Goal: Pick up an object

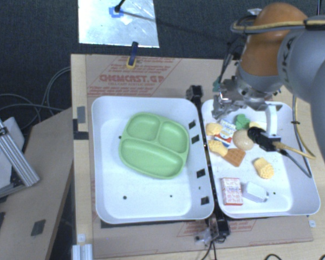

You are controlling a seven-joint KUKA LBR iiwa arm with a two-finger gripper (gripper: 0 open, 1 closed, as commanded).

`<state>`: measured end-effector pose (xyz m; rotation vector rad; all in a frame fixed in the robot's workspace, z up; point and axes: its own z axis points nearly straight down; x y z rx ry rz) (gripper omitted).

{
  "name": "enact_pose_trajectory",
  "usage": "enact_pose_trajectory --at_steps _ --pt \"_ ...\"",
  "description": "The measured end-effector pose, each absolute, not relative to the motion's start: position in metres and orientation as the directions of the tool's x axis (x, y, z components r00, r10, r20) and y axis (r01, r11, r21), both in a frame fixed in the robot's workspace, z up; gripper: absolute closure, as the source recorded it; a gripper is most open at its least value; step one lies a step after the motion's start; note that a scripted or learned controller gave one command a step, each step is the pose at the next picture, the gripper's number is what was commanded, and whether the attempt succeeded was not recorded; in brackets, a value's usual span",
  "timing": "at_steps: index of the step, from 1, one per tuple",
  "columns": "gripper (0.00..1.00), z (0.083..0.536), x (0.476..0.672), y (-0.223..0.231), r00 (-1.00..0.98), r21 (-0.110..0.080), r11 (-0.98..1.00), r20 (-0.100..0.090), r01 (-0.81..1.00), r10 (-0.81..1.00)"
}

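Observation:
My gripper [222, 106] hangs low over the far left corner of the right bin [300, 191]. Just in front of it lie a yellow toy [213, 129], a red, white and blue packet [226, 135] and a green piece [241, 120]. A beige egg-shaped toy [242, 140] sits to their right. Nearer the front are a tan waffle piece [235, 157], a yellow corn cob [264, 169], a red box [231, 192] and a white block [255, 192]. I see nothing held in the gripper.
The left bin [111, 196] holds a green divided plate [154, 144]. A black divider with clips [202, 145] runs between the bins. The grey arm with its orange band [273, 34] looms over the right bin's far side.

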<state>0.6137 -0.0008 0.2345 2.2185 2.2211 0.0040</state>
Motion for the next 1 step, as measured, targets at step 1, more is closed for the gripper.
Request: enact_pose_trajectory --at_steps 1 --pt "1.00 0.2300 0.6234 0.0084 -0.005 0.003 0.005 0.000 1.000 1.000"
